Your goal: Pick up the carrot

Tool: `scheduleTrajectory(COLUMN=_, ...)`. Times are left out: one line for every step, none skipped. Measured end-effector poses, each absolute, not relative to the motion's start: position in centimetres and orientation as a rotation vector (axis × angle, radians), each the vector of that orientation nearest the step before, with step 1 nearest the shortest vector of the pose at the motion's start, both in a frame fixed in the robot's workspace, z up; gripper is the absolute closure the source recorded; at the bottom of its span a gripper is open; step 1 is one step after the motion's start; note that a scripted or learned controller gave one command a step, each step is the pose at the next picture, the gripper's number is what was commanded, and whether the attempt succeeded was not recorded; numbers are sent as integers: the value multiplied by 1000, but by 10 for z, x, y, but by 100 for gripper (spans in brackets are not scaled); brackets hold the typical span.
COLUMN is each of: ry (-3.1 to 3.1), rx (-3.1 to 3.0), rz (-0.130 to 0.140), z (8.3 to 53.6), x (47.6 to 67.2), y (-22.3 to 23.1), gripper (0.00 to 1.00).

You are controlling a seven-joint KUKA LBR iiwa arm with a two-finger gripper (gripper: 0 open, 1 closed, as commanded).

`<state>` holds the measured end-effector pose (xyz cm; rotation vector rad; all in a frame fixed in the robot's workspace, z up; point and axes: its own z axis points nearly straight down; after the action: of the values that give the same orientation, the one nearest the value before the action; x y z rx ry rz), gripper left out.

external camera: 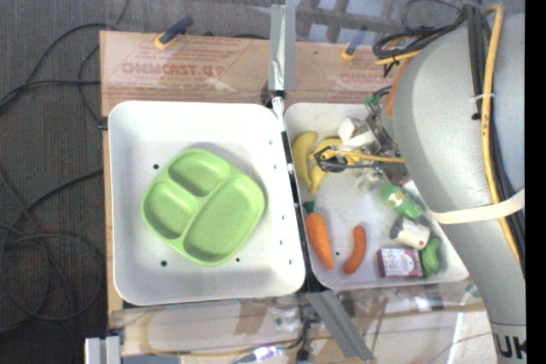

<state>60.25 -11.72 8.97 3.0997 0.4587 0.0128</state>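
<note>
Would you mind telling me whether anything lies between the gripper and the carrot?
Nothing visible does. The gripper sits over the banana at the back of the right bin; the carrot lies nearer the front, with bare floor between.

Bench (171, 64) with two white bins (128, 183) side by side

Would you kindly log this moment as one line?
gripper over banana | carrot lying free in right bin | not picked
</note>
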Motion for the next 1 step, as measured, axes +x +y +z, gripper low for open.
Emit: scheduleTrajectory(ry=722, rx=3056, rz=-8, z=183, x=615, y=-83, gripper=100)
